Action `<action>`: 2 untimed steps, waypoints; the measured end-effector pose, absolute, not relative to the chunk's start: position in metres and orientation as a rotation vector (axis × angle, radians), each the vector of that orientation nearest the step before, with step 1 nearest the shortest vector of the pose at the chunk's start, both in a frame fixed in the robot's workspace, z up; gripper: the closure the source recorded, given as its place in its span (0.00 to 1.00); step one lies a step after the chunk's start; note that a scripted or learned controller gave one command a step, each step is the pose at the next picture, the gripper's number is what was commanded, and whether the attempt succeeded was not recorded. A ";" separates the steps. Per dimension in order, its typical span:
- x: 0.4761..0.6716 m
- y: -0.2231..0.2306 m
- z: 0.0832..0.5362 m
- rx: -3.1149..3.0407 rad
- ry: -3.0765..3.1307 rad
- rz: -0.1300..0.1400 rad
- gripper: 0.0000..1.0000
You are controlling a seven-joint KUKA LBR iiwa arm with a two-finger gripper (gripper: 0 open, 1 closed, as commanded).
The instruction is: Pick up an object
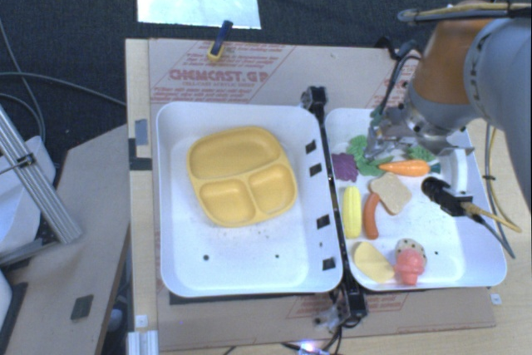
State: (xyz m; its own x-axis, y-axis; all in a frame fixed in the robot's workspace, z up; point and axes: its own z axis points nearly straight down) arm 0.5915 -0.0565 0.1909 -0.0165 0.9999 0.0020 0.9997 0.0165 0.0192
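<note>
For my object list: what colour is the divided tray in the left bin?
Yellow. The divided tray shows plainly in the camera view.

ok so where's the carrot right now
The carrot lies in the right bin, near its far end, just above the bread slice and beside the green leafy piece, with the pincer close over it.

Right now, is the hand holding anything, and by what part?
Cannot be told. The hand is low over the green toy beside the carrot.
</note>
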 end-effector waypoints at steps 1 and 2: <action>0.553 0.030 0.184 2.210 2.239 0.004 1.00; 0.493 -0.030 0.184 2.228 2.216 -0.005 1.00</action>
